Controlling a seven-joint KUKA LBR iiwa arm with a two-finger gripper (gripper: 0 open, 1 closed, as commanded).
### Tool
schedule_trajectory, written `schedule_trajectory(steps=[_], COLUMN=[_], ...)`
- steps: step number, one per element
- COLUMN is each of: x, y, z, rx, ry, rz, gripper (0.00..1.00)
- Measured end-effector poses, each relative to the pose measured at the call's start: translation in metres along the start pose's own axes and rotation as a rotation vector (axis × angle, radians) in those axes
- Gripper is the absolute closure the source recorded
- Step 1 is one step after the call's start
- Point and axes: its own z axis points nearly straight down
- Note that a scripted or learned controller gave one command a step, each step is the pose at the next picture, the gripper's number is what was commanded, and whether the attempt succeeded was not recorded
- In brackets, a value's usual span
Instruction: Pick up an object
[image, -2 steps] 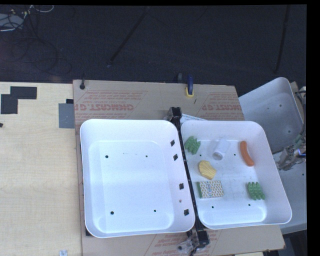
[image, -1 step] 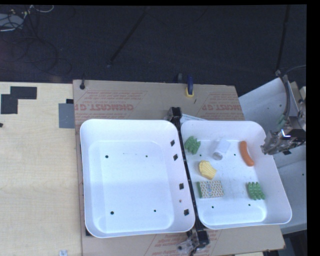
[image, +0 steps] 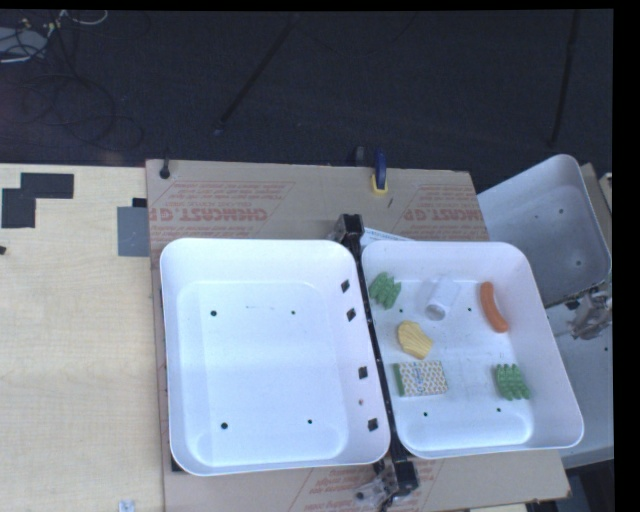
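Approach step: you find the candidates, an orange carrot (image: 493, 306), yellow corn (image: 414, 340) and grey cylinder (image: 438, 298), loose in the right bin (image: 555, 420). Pincer state cannot be told. Next, descend over one.

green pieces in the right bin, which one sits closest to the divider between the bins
The bumpy green piece at the right bin's upper left, beside the divider; the other green piece lies far right.

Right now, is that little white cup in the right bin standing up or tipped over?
Tipped over. The white cup lies on its side on the right bin's floor, its greyish end facing the bin's front.
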Motion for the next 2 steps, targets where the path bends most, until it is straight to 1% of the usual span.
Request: schedule_trajectory(steps=[1, 2], x=[0.059, -0.001], y=[0.031, 0.003], z=[0.006, -0.003], rx=[-0.002, -0.003], ry=[0.002, -0.002], rz=[-0.011, 0.001], gripper=[1.00, 1.00])
